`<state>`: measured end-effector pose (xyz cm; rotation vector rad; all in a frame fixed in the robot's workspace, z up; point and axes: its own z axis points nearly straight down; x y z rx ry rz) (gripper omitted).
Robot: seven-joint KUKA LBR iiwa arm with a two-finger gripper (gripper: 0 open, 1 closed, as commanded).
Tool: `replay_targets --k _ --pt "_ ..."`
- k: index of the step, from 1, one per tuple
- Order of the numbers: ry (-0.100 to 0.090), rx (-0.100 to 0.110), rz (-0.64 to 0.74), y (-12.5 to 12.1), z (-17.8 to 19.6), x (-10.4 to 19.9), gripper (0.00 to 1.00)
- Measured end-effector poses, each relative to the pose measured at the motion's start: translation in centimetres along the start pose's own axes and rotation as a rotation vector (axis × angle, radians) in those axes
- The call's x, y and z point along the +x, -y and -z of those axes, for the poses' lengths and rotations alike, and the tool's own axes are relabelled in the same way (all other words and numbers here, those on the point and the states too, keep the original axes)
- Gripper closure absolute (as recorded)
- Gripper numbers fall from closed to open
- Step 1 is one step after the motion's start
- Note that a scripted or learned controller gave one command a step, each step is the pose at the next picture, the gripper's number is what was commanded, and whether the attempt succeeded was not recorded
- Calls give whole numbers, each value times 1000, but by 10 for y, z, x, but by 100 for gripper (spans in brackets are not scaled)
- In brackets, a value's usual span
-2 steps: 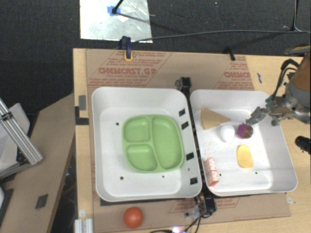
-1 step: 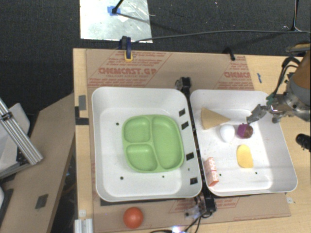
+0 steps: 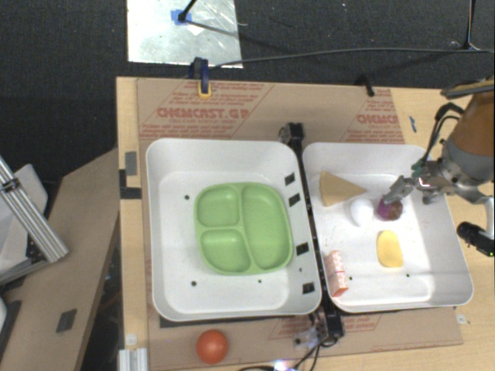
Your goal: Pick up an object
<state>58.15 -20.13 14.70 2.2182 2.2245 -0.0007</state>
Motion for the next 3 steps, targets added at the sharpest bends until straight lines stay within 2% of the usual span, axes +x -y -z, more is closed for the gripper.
replay_targets --k 1,2,3 --pt "-1 1 3 -7 -59 2 0" --pt "0 -2 2 -8 -62 2 0" --pt "1 -5 4 -9 -51 2 100"
